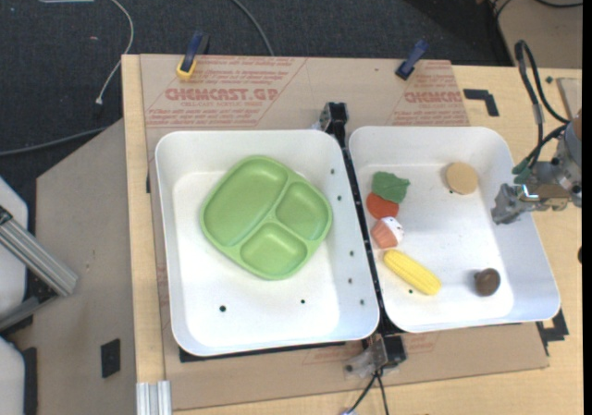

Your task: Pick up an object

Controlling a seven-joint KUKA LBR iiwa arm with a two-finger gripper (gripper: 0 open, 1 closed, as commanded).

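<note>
Camera view: your gripper (508,203) sits at the right bin's (532,307) right rim, above the wall; whether it is open or closed cannot be told, and nothing shows in its grasp. Candidates lie loose in that bin, presumably scattered for picking: tan round piece (461,177), brown ball (487,282), yellow corn (412,273), a clustered green piece (391,187) and red piece (381,205). Left bin (185,311) holds a green divided plate (267,216). Cardboard sheet (277,85), clamped, underlies both; dark carpet (65,80) beyond.
</note>
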